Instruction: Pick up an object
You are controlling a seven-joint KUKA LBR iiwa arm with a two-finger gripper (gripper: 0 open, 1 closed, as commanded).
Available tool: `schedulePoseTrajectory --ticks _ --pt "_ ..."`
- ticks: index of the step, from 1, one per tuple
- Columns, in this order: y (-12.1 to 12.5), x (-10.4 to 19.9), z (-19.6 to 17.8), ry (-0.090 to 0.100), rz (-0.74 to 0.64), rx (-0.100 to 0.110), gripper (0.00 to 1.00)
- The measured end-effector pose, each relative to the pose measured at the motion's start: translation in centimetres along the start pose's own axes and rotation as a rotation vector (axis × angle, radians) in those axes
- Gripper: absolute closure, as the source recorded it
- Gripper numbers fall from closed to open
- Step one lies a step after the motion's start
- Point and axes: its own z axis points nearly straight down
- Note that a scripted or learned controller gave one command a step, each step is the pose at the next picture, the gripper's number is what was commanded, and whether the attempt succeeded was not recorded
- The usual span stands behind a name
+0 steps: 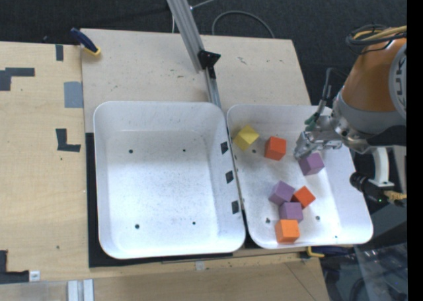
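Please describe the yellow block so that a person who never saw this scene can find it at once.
Look at the right white bin, the one that holds all the blocks. The yellow block lies near its far left corner, close to the wall shared with the left bin, with an orange block beside it. It is the bin's single yellow piece; the others are orange or purple.

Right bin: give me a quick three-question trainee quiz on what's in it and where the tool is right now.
1. True or false: the yellow cube lies in the right bin, near the wall it shares with the left bin.
2. How many orange cubes are in the right bin? A) one B) two C) three
3. Fill in: the tool sits directly over a ______ cube.

Key
1. True.
2. C: one beside the yellow cube, one mid-bin, one nearest the front rim.
3. Purple; two other purple cubes lie lower in the bin, apart from the tool.
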Motion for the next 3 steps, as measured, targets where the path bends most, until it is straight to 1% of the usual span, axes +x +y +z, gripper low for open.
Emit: schedulePoseTrajectory --ticks 1,2,3 --pt "0.1 0.0 -4.7 0.0 0.0 0.005 1.0" --pt "-1.1 5.6 -3.9 0.002 -0.005 0.007 1.0" --pt "-1.0 12.1 -3.5 0.004 -0.007 0.006 1.0"
